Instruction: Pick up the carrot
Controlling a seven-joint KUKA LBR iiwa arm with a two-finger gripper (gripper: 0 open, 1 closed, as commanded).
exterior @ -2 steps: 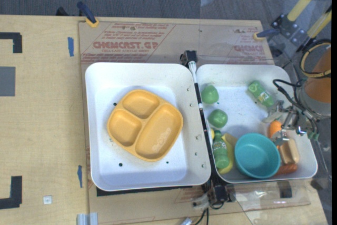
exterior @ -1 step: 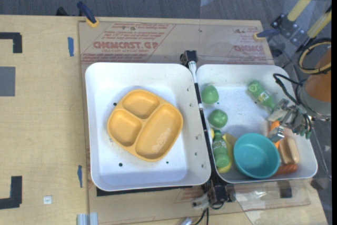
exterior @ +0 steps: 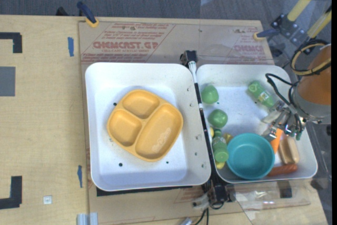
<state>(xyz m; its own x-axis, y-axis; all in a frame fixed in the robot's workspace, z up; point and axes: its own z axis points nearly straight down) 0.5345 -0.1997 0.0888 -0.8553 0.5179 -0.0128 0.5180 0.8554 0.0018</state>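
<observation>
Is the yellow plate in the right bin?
No, the yellow plate lies in the left bin; the right bin holds the teal bowl.

I see smooth white plastic bins (exterior: 100,113), a glossy yellow plastic divided plate (exterior: 145,124), a shiny teal plastic bowl (exterior: 250,155), and a matt pale wood tabletop (exterior: 37,129).

Looked down from above the bench at a slant, from the near edge toward the grey floor beyond. Set far enough back to take in both the left bin (exterior: 100,113) and the right bin (exterior: 237,97) whole, with the wooden benchtop (exterior: 37,129) around them. Faced perhaps slightly leftward. Caught the arm (exterior: 316,87) at the right margin.
</observation>
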